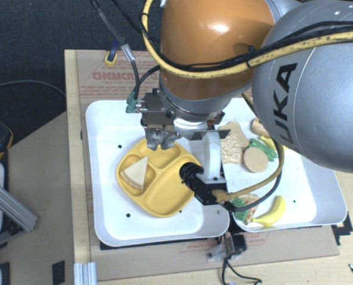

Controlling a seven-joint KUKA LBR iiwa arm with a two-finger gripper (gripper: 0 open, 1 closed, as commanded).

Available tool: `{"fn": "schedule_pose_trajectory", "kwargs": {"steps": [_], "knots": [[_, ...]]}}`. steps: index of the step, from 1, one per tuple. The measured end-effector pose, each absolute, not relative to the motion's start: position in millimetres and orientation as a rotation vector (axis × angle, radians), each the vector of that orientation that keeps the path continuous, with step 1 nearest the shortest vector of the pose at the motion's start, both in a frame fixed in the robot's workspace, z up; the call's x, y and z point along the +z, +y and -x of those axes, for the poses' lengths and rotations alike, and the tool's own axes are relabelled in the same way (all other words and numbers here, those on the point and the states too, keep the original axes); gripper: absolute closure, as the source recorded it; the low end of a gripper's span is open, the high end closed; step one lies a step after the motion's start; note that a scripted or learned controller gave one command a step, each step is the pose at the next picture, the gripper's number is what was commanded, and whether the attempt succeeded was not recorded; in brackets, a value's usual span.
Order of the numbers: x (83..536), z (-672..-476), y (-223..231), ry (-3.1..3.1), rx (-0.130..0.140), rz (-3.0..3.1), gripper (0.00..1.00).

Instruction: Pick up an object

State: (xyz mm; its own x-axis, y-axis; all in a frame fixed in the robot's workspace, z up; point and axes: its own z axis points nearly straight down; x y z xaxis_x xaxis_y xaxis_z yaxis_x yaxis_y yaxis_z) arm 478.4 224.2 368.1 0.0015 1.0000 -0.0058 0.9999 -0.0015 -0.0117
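A yellow divided plate (155,189) lies in the left white bin (105,159), with a pale wedge of bread or cheese (136,173) in its left compartment. My gripper (188,159) hangs low over the plate's upper right part, under the big orange and grey wrist. The wrist hides the plate's far rim and much of the gripper. The right bin (319,200) holds a slice of toast (233,144), a round tan cracker (255,159), a green piece (264,146) and a yellow banana (270,212).
The arm covers the back of both bins and the wall between them. Black cable and a black fitting (199,187) trail over the plate's right edge. Bare white bin floor shows left of and in front of the plate.
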Motion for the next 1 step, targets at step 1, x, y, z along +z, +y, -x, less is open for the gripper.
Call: {"fn": "schedule_pose_trajectory", "kwargs": {"steps": [1], "knots": [[301.5,-552.5,223.3,-2.217,0.011,2.224,1.0]]}}
